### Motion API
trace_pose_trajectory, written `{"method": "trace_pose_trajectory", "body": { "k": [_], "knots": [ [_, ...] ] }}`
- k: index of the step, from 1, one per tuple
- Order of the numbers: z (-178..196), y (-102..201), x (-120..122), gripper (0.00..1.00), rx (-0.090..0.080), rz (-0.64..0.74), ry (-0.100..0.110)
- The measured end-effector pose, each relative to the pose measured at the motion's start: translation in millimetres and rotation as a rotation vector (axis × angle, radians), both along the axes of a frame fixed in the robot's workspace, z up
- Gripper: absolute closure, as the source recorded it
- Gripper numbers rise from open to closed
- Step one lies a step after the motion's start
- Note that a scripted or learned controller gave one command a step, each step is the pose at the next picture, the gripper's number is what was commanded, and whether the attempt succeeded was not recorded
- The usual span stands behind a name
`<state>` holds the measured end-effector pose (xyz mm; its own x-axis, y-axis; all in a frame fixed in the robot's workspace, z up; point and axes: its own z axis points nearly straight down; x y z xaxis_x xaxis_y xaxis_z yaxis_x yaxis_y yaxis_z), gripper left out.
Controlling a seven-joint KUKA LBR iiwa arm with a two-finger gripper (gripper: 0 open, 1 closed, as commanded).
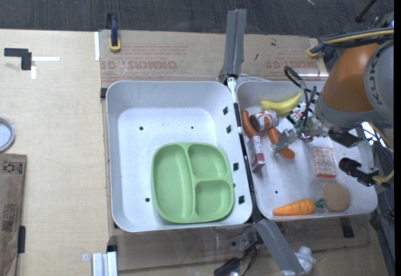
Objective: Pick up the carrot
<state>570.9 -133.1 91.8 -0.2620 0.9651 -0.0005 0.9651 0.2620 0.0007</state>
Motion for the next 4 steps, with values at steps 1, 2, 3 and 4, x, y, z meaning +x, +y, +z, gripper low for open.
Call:
{"method": "trace_pose_trajectory", "body": {
  "k": [1,2,3,4],
  "knots": [
    [-1,24,-69,0.0,0.001,-0.053,0.003],
    [0,19,7,0.0,-0.001,-0.046,0.001],
    [49,30,-86,0.0,0.001,-0.017,0.003],
    [-1,14,-8,0.0,0.0,0.067,0.002]
  ]
}}
